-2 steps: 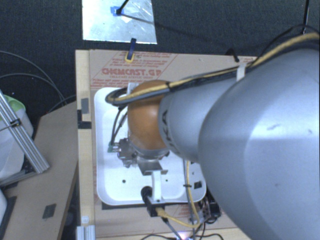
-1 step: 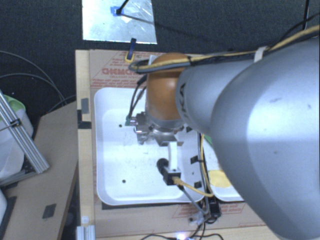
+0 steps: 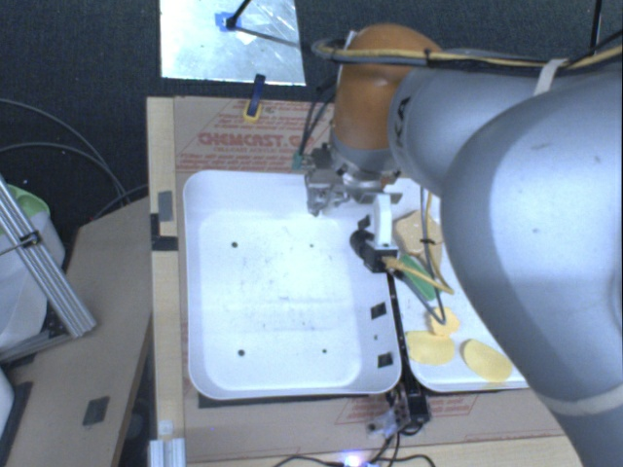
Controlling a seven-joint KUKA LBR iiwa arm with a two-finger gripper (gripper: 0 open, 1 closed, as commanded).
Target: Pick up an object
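My gripper (image 3: 324,198) hangs over the back right corner of the left white bin (image 3: 209,261), under the orange band of the arm. Nothing shows beneath it. In the right bin (image 3: 506,385), mostly hidden by the grey arm, lie two flat yellow discs (image 3: 431,347) (image 3: 485,360) near the front. A larger pale yellow piece (image 3: 413,231) sits further back. A thin green and yellow stick (image 3: 421,277) lies beside the divider between the bins.
The bins rest on a brown cardboard sheet (image 3: 243,134). A shiny foil square (image 3: 232,27) and a small blue and yellow clip (image 3: 255,100) lie behind them. An aluminium frame (image 3: 44,270) stands at the left. Cables run along the front edge (image 3: 389,426).
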